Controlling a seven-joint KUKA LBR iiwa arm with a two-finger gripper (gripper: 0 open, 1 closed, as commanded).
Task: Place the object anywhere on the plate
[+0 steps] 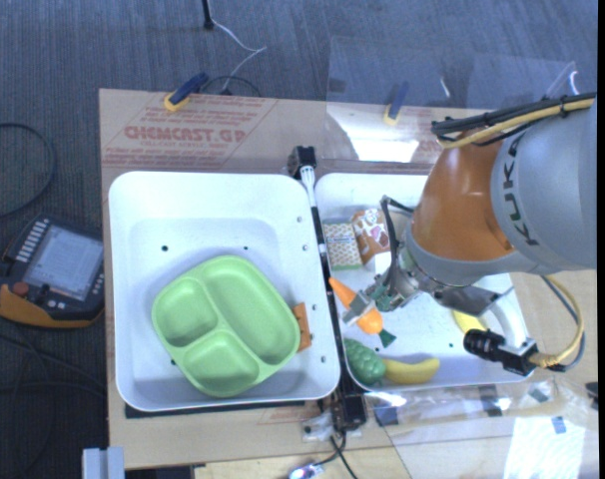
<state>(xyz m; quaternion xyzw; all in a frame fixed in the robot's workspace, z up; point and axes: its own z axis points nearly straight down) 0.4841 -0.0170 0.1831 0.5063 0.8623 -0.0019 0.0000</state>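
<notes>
The gripper (367, 307) hung low over the left part of the right bin (487, 372), its fingertips down among the toy food, right at an orange carrot-shaped piece (344, 293) and a second orange bit (372, 320) just beneath it. Whether anything sat between the fingers I cannot tell, and their spread was hidden by the wrist and the clutter around them. Above the gripper the orange band (462, 213) of the arm bulged over the middle of that bin, and the grey body of the arm (547, 188) ran off toward the right edge, leaning down and leftward into the bin; black and yellow cables (502, 118) trailed along its upper side. Near the fingertips lay a green vegetable-like piece (364, 361) at the bin's lower left corner, touching a yellow banana (412, 369) lying along the front wall. A small printed packet (341, 244) and a brown packet (371, 231) sat just behind the gripper. The green plate (226, 324), divided into three compartments, lay in the left bin (158, 208), toward its front, well apart from the gripper, with a small orange block (302, 325) touching its right rim.
</notes>
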